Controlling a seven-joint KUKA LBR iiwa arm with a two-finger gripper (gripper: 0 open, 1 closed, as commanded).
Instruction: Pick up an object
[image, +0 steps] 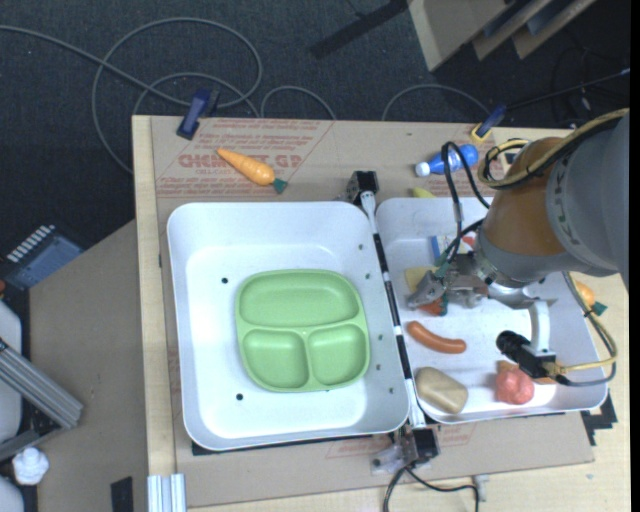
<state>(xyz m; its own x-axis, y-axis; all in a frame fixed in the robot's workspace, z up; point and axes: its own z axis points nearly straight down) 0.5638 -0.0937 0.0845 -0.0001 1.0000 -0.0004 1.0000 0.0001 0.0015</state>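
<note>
My gripper (428, 293) hangs low over the left part of the right bin (400, 215), reaching in from the right. Just below it lies a red-orange sausage (436, 338). A small yellow piece (414, 275) sits right beside the gripper's upper left, and a small reddish bit (425, 309) peeks out under it. A tan bread roll (441, 390) rests at the bin's front left corner. A pink lump (515, 384) lies near the front right. Nothing shows as held.
The left bin (200, 250) holds a green divided tray (300, 328). On the bench behind the bins lie a toy carrot (250, 166), a blue clip (195, 113) and a blue-and-white item (440, 164). A small orange thing (585, 293) sits at the right bin's right wall.
</note>
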